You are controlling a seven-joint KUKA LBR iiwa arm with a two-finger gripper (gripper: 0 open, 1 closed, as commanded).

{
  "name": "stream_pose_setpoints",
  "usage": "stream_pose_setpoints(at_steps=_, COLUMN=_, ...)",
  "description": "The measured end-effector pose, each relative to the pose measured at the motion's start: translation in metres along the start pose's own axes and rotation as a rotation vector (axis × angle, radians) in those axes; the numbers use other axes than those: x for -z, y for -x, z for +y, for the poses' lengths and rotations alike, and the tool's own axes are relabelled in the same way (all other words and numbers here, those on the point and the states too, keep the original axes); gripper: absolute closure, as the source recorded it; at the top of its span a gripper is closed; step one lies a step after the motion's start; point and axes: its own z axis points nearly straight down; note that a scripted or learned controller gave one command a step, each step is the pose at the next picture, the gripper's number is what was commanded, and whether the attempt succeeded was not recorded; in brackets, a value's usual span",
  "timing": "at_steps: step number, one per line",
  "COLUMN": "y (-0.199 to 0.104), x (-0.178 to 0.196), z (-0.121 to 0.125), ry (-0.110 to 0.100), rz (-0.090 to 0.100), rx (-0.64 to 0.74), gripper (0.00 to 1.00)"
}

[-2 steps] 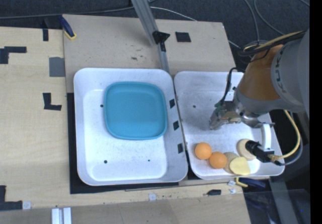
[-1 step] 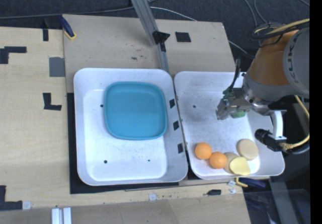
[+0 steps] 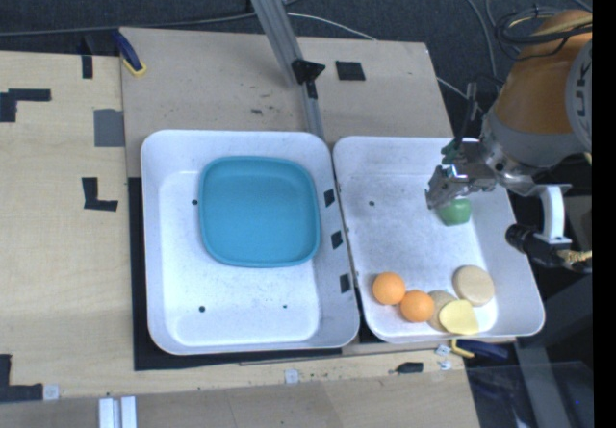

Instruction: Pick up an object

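The end effector hangs over the far right part of the right bin, right on top of a small green object that shows just below its metal fingers. From this slanted view I cannot tell whether the fingers are spread or pressed together, nor whether the green object sits between them or merely beneath them, so no hold can be claimed.

The step in hand looks like the grasp itself, on the green piece. To do it well, the fingers should straddle the object evenly, one on each side of its widest part, and go low enough that the pads meet its middle rather than skim its top. It looks rounded and smooth, so an off-centre squeeze would likely squirt it sideways toward the right wall of the bin, which is near. Closing should be steady, and the lift straight up and slow at first, so that a slipping grip shows itself early.

The other pieces lie well apart in the near right corner of the same bin: two orange balls touching side by side, a tan round piece and a yellow piece crowded beside them. They are no obstacle here. The left bin carries a blue plate, well clear of the work
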Motion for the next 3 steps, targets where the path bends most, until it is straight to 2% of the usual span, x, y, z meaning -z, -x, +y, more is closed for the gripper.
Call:
stream_pose_setpoints(at_steps=1, y=0.000, x=0.027, z=0.001, ry=-0.002, rz=0.000, rx=-0.001, gripper=1.00)
stream_pose_setpoints(at_steps=2, y=-0.059, x=0.025, z=-0.015, ry=-0.005, rz=0.001, rx=0.004, gripper=1.00)
stream_pose_setpoints(at_steps=3, y=-0.103, x=0.021, z=-0.018, ry=-0.005, rz=0.001, rx=0.003, gripper=1.00)
